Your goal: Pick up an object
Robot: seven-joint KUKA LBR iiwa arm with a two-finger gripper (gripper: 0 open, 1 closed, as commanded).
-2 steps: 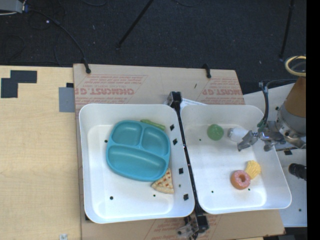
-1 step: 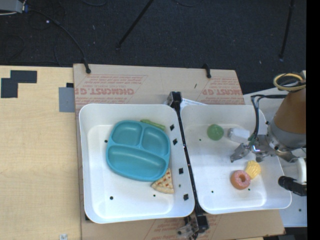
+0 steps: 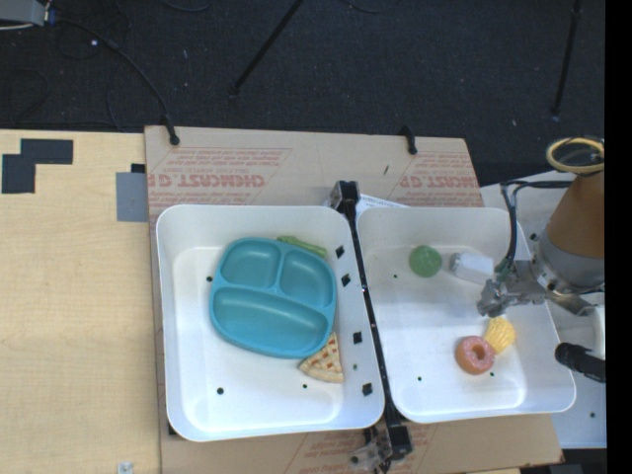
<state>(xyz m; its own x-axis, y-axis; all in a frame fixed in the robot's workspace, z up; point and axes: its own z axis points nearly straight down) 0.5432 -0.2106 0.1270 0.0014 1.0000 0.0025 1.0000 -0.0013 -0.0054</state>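
Over the right bin (image 3: 553,388), the arm (image 3: 578,230) reaches low beside the corn (image 3: 501,335).

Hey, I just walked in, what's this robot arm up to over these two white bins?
The grey arm reaches in from the right, and its tool hangs low over the right white bin, just above a yellow corn-like toy. A pink ring doughnut toy lies beside it, with a green ball farther back. Whether it holds anything cannot be told. The left white bin holds a blue divided plate and a pizza slice toy.
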